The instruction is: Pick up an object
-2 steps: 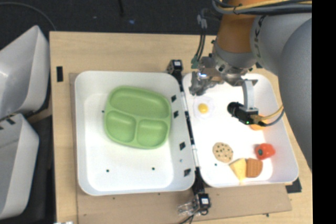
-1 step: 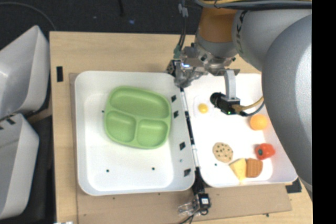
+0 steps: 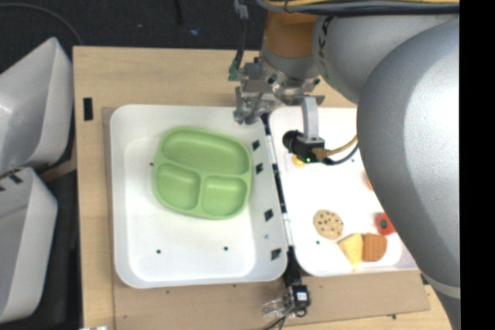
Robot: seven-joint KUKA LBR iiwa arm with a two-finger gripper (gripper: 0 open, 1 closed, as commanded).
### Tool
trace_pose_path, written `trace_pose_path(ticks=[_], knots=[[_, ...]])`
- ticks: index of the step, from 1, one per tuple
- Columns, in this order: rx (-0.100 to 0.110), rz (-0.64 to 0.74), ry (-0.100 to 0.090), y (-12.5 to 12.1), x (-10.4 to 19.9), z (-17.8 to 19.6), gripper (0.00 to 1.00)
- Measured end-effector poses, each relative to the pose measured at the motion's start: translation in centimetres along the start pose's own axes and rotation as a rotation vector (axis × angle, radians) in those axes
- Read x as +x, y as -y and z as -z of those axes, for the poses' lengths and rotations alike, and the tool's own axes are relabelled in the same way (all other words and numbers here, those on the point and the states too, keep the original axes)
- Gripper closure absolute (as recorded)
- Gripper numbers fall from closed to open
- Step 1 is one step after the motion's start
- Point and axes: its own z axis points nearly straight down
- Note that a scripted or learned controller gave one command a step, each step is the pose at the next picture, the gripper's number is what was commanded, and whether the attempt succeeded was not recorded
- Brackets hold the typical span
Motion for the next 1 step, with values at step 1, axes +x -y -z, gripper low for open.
trace_pose_path(ticks=[1], knots=[[0.002,-0.003,0.001,0.06,-0.26,0.0,0.0]])
